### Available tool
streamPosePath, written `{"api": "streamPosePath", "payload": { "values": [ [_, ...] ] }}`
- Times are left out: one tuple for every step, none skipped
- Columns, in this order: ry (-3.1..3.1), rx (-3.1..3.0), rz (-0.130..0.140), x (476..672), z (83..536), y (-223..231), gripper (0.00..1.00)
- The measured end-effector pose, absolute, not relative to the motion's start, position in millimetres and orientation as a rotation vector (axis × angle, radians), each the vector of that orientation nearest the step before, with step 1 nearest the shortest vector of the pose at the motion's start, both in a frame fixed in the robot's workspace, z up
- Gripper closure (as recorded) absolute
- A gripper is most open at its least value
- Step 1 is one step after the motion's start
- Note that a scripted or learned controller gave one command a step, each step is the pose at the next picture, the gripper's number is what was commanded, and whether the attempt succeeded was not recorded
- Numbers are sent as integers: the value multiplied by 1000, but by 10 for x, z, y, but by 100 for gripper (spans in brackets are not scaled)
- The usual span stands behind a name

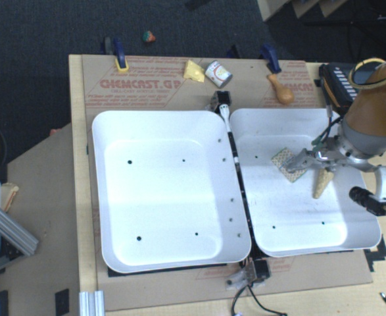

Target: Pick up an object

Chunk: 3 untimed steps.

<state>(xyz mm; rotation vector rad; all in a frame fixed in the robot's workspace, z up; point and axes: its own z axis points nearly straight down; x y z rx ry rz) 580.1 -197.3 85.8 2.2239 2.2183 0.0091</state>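
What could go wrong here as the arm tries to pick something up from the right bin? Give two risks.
1. The hand is at the edge of the patterned pad, which lies flat in the right bin; it might slide away instead of lifting.
2. The cone lies close beside the pad, under the arm, so it could get knocked or grabbed by mistake.
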Motion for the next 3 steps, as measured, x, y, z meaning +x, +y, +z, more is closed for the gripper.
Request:
{"api": "streamPosePath", "payload": {
  "values": [
    [2214,2213,5,5970,1732,-2203,0],
    [2218,2224,5,5532,838,-1999,0],
    [2215,2216,7,5559,992,-2018,100]
  ]
}}
